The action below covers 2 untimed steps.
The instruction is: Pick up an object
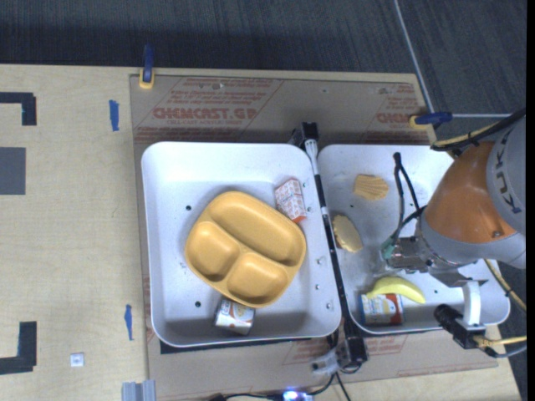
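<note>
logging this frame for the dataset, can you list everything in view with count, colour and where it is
white bins: 2, white, side by side on the bench
divided tray: 1, yellow, three compartments, middle of the left bin
small carton: 1, red and white, left bin, by the tray's upper right edge
small packet: 1, white with red print, left bin, partly under the tray's lower edge
crisp-like piece: 1, tan, top of the right bin
oval food item: 1, pale yellow, left side of the right bin
banana: 1, yellow, lower right bin
can: 1, red and white label, below the banana
gripper: 1, grey, just above the banana
arm: 1, grey with orange band, over the right bin
</note>
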Each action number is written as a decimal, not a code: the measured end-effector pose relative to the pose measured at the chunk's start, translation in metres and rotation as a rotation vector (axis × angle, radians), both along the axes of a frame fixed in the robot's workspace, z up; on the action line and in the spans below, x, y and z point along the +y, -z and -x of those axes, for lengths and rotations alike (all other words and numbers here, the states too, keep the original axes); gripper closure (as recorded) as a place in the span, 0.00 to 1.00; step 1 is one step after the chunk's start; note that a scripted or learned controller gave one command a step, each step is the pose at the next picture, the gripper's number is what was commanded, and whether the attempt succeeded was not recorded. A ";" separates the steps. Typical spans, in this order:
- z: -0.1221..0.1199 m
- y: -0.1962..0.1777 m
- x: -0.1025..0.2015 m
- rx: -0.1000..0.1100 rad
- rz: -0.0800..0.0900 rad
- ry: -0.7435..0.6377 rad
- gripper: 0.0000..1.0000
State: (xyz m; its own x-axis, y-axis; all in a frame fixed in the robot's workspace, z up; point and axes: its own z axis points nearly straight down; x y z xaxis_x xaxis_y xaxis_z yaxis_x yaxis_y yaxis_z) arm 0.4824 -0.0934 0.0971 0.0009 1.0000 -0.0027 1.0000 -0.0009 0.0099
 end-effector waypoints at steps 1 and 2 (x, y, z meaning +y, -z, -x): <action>0.000 0.000 0.000 0.000 0.000 0.000 0.00; 0.002 0.011 -0.003 0.009 -0.005 -0.002 0.00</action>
